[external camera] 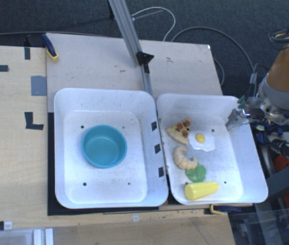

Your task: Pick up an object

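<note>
The right bin (246, 157) holds several toy foods: a pizza slice (180, 131), a fried egg (201, 141), a croissant (184, 158), a green leafy piece (196, 173) and a yellow corn piece (201, 190). My gripper (234, 119) hangs over the right bin's far right rim, to the right of the egg and apart from all the items. Nothing shows between its fingers. The arm with its orange band (282, 75) rises behind it at the right edge.
A blue bowl (104, 146) sits in the left bin (68, 106). A slanted metal pole (129, 27) stands behind the bins. Cables (195, 34) lie on the floor beyond the bench, and a yellow-blue clamp (49, 47) grips the bench's far left corner.
</note>
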